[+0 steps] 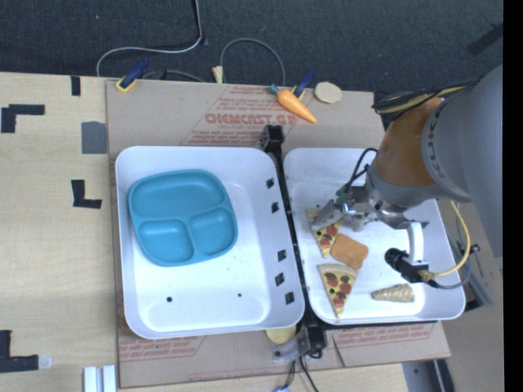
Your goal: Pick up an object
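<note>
In the right bin (425,309) lie a small pizza slice (327,238), an orange-brown toast piece (350,251), a larger pizza slice (337,287) and a pale cone-shaped item (394,294). My gripper (328,214) hangs low over the bin's left half, just above the small pizza slice and next to the toast. The grey arm with its orange band (406,149) comes in from the right. Nothing is visibly held.
The left bin (139,305) holds a blue divided plate (184,216). A toy carrot (296,104) and a beige disc (328,93) lie on the cardboard behind the bins. A black divider (282,227) runs between the bins. Cables trail at the back.
</note>
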